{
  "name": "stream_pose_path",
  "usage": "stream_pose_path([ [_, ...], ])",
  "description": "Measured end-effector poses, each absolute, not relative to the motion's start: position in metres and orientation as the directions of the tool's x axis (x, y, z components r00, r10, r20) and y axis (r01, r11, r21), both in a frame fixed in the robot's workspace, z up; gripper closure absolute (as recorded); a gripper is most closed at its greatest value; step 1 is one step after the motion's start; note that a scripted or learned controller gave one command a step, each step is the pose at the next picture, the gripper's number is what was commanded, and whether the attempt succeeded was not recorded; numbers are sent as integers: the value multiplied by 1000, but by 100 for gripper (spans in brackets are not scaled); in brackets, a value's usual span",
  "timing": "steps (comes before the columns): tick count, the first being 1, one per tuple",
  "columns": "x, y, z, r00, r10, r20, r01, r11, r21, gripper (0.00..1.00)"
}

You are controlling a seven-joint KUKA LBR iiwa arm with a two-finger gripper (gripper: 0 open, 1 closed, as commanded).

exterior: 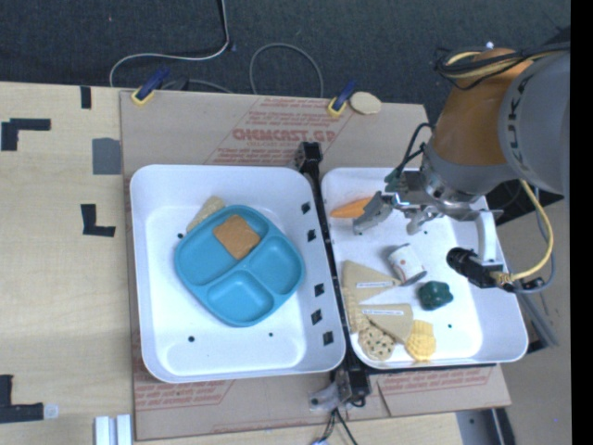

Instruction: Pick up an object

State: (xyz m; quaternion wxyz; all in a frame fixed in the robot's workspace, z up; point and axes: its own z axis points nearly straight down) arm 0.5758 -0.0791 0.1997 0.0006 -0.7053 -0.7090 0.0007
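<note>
My gripper point(396, 219) hangs over the far part of the right bin point(500, 341), its fingers spread open with nothing between them. An orange carrot-like piece point(349, 209) lies just left of the left finger point(374, 215). Below the gripper sits a small white cylinder point(405, 261), and a dark green lump point(434, 295) lies to its right. Tan wedges point(367, 275) lie on the bin's left side. At its near edge are a speckled cookie point(375, 343) and a yellow waffle piece point(420, 341).
The left bin point(157, 341) holds a blue divided plate point(243, 290) with a tan toast square point(237, 236) in its top compartment, and a tan piece point(206, 211) peeks from under the plate. A black divider point(320, 248) separates the bins. The arm's black side fitting point(468, 265) overhangs the right bin.
</note>
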Motion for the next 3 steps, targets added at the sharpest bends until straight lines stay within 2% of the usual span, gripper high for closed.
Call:
stream_pose_path([
  [1,557,-133,112,5,1000,-5,1000,-5,-1,0],
  [2,633,-150,107,-2,1000,-3,1000,2,3,0],
  [3,664,-118,85,-7,1000,-11,1000,6,-28,0],
])
